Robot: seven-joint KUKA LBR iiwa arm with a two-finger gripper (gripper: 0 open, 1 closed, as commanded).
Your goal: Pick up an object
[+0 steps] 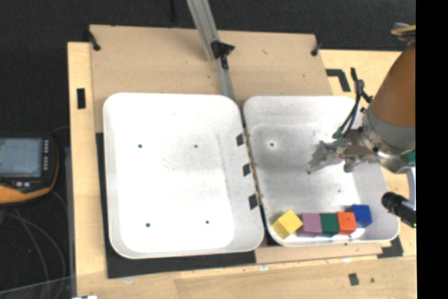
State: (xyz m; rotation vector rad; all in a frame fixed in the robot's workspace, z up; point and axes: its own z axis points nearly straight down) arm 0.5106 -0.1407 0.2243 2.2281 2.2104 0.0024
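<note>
A grey two-finger gripper point(323, 156) hovers over the right white bin point(294, 115); whether its fingers are wide or narrow I cannot tell. Below them, well apart, small yellow point(287, 224), purple point(311, 223), green point(330, 223), orange point(346, 222) and blue point(361, 214) blocks line the bin's near wall. Likely the approach step; next, reaching a block.

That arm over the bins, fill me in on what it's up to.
The KUKA arm reaches in from the right over the right bin, its gripper low above the bin's bare middle. Nothing shows between its fingers. The blocks sit in a row along that bin's near edge: yellow block, purple block, green block, orange block, blue block. The gripper is well short of them, so no pickup yet.
</note>
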